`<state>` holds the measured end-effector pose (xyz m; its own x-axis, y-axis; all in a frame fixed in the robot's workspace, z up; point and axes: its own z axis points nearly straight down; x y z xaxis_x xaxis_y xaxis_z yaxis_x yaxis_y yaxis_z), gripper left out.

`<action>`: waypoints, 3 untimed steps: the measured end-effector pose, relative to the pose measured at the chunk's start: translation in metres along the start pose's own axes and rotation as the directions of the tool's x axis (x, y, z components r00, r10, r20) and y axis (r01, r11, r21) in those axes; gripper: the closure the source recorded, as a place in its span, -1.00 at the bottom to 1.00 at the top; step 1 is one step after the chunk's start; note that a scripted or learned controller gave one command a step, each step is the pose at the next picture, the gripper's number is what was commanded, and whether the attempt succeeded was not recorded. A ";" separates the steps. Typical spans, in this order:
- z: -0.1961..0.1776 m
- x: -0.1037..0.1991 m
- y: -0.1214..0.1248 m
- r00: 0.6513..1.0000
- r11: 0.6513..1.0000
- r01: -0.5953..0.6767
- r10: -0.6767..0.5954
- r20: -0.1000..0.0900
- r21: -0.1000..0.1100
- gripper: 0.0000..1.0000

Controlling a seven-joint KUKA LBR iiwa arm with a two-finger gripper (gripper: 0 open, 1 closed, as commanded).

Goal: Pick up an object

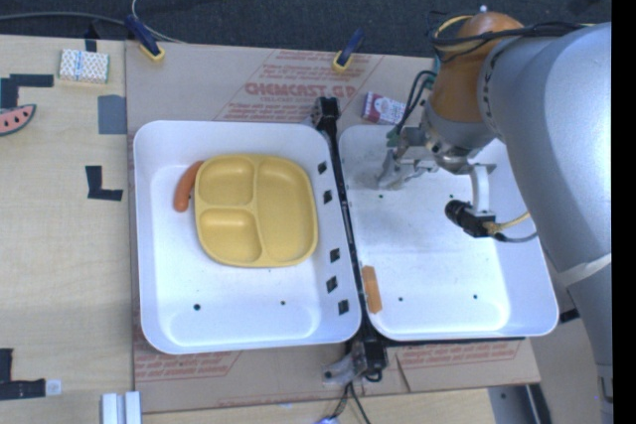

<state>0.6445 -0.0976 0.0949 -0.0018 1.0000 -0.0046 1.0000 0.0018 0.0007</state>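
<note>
My gripper (396,172) hangs low over the far part of the right bin (447,313), near its left wall, and nothing shows in it. A small orange piece (371,288) lies against the right bin's left wall, toward the front, well apart from the gripper. In the left bin (169,313) a yellow divided plate (256,210) lies flat, with an orange sausage (183,187) just beside its left rim.
A black divider with clips (336,213) runs between the two bins. A small red and white packet (379,106) lies on the cardboard behind the right bin. A watermelon-slice toy (15,119) and a pale block (83,66) sit far left on the bench.
</note>
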 end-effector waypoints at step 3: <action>-0.089 0.075 -0.028 1.000 1.000 0.000 0.000 -0.005 0.002 -1.00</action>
<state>0.6166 -0.0218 0.1838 -0.0018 1.0000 0.0001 1.0000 0.0018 -0.0010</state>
